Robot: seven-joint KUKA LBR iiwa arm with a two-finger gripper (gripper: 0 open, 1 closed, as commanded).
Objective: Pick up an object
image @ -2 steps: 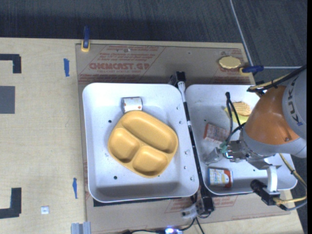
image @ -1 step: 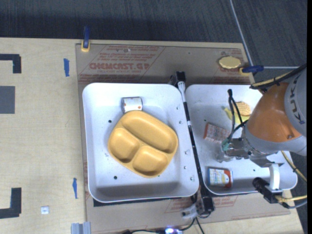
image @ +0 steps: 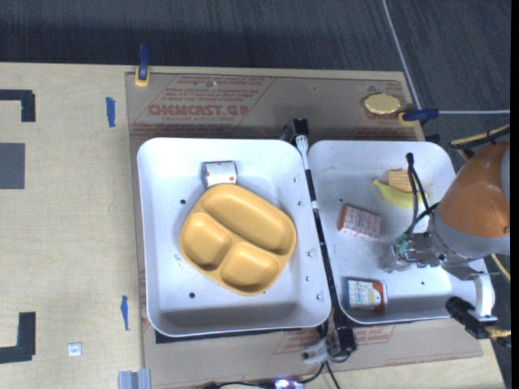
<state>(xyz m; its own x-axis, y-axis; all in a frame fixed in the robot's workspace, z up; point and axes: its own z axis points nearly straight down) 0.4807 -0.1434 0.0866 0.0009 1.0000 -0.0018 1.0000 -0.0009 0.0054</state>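
My gripper (image: 404,254) is low over the floor of the right bin (image: 357,164), at its right-middle, under the grey arm with the orange band (image: 480,201). A small orange-and-white carton (image: 359,221) lies just left of the gripper, a short gap apart. Near the bin's front wall lies a blue-and-orange carton (image: 366,293), below and left of the gripper. A yellow, banana-like piece (image: 395,186) rests toward the back right, partly behind the arm's black cable. Whether anything is under the gripper is hidden.
The left bin (image: 158,217) holds a large yellow three-compartment tray (image: 236,237) and a small silvery can (image: 219,172) just behind it. A ridge (image: 312,217) divides the bins. A tan disc (image: 382,104) lies on the cardboard behind the right bin.
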